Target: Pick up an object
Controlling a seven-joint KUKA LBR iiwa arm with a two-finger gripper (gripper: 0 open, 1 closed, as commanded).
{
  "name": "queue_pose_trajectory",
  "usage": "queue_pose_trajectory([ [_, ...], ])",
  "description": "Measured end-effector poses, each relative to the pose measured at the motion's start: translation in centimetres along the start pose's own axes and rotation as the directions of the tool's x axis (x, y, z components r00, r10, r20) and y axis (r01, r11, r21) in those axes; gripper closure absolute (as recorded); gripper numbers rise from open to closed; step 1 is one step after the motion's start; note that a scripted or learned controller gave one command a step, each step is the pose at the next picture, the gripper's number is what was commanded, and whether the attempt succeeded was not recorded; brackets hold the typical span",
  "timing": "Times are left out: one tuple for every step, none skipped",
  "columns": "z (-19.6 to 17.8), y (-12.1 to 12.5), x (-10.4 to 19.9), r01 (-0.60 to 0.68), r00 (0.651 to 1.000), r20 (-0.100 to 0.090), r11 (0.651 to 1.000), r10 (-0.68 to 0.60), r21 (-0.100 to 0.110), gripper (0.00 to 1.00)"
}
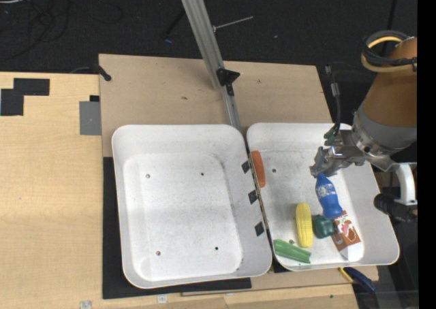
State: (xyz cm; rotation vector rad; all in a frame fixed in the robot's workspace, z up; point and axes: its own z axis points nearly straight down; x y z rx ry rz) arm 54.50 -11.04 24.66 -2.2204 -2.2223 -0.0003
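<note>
gripper [329,162] over right bin [286,144] | finger opening: cannot tell, nothing seen held | blue bottle [328,197] just below it | yellow corn [304,224] lower-left

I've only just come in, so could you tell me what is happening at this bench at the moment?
A grey robot arm reaches in from the right over the right bin, its gripper low near the top of a blue bottle. Nothing is visibly held between its fingers. Also in that bin lie a yellow corn cob, a green vegetable, an orange carrot by the left wall, and a red and white packet. The left bin sits alongside.
</note>
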Motion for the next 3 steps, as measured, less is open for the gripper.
queue_pose_trajectory([
  [1.4,1.1,5.5,0.003,1.0,-0.002,1.0,-0.003,0.005,1.0],
  [0.7,2.5,11.1,0.004,1.0,-0.002,1.0,-0.004,0.002,1.0],
  [1.4,3.0,15.3,0.002,1.0,-0.001,1.0,-0.002,0.004,1.0],
])
